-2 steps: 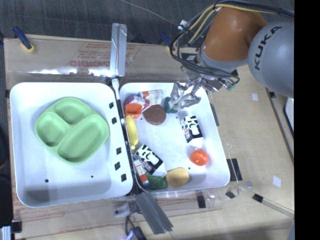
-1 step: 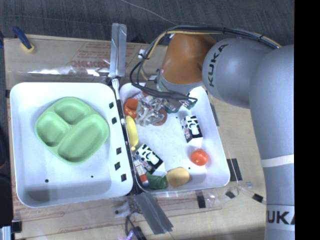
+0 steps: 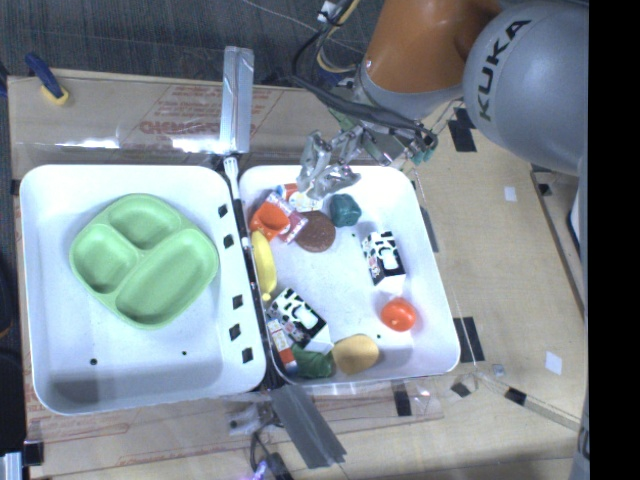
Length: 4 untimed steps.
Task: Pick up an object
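My gripper [image 3: 318,176] hangs over the far left part of the right bin [image 3: 428,268], its metal fingers pointing down just above a small white packet [image 3: 300,201] and a brown round disc [image 3: 316,233]. A teal lump [image 3: 345,209] lies just right of the fingers. An orange piece [image 3: 270,218] and a yellow banana [image 3: 263,264] lie along the bin's left wall. Farther forward sit a black-and-white carton [image 3: 384,256], an orange ball [image 3: 399,315], a yellow lemon shape [image 3: 356,352], a second black-and-white carton [image 3: 297,317] and a green item [image 3: 312,364].
The left bin [image 3: 50,348] holds a green divided plate [image 3: 145,258]. A metal divider [image 3: 236,98] runs between the bins at the back. The grey arm with its orange band [image 3: 430,28] looms over the right bin's far edge.
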Tool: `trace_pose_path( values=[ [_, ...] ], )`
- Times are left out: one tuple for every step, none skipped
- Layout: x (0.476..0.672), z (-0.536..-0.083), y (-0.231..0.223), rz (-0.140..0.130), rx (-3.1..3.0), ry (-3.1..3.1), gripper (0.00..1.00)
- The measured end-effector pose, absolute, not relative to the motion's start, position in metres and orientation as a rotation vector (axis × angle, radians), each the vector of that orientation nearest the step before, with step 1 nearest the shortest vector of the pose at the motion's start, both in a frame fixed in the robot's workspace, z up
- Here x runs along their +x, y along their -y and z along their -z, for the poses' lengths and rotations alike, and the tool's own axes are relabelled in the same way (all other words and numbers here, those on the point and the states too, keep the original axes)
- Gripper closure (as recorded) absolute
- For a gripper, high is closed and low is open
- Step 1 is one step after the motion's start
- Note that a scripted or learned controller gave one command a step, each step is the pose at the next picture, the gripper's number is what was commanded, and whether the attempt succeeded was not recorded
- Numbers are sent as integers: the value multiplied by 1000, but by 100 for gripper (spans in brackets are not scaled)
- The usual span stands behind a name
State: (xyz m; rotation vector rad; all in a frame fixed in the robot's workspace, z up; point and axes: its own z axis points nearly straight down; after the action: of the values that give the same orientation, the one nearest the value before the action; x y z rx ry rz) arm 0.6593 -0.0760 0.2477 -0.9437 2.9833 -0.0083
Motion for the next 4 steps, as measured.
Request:
trace_pose_path(
  values=[
    [625,-186,117,-2,-1273,-2874,100],
    [646,-217,78,2,-1280,-2864,100],
    [654,-204,178,3,-1653,-2667,100],
    [657,-102,128,-2,-1389,-2817,100]
  ],
)
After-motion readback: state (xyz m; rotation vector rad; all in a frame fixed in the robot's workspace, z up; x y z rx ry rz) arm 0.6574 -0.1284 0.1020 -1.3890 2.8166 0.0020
